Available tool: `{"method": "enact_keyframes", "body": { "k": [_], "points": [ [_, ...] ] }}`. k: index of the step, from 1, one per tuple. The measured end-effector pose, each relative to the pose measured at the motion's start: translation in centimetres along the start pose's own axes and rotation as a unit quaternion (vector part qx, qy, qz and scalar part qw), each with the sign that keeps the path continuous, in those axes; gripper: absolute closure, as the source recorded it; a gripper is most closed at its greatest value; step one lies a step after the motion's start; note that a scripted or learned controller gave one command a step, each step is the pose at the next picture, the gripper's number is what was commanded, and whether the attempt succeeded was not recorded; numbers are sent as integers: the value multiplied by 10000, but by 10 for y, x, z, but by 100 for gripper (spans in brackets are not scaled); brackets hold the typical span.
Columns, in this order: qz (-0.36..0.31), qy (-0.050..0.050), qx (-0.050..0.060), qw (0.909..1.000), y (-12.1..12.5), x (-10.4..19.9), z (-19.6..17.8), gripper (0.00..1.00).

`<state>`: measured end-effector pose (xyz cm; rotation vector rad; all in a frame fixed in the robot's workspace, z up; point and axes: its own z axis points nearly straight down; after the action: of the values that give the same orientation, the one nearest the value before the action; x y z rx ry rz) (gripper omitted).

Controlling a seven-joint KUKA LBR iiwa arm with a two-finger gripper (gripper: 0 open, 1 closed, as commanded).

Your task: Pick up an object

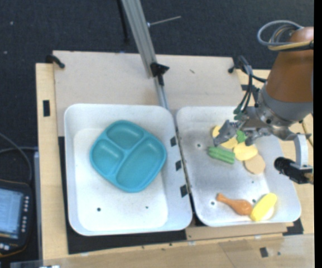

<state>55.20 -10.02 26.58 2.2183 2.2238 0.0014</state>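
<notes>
My gripper [234,134] hangs low over the upper middle of the right bin [200,177], above a cluster of toy food. A small yellow piece [217,132] lies at its left side. Just below it are a green pod [221,154], a yellow slice [245,151] and a tan round piece [255,165]. Near the bin's front edge, an orange drumstick [234,204] lies next to a yellow lemon-like piece [264,206]. The gripper's body hides whatever lies directly under it.
The left bin [82,205] holds a blue divided plate [128,156]. A slanted metal rail [141,32] comes down from the top to the gap between the bins. A black fitting [292,169] sits at the right bin's right rim.
</notes>
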Motion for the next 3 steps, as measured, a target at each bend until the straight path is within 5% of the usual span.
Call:
{"method": "enact_keyframes", "body": {
  "k": [1,3],
  "points": [
    [8,-1,-3,10000,0,0,0,0],
    [15,-3,36,10000,-8,3,125,0]
  ]
}}
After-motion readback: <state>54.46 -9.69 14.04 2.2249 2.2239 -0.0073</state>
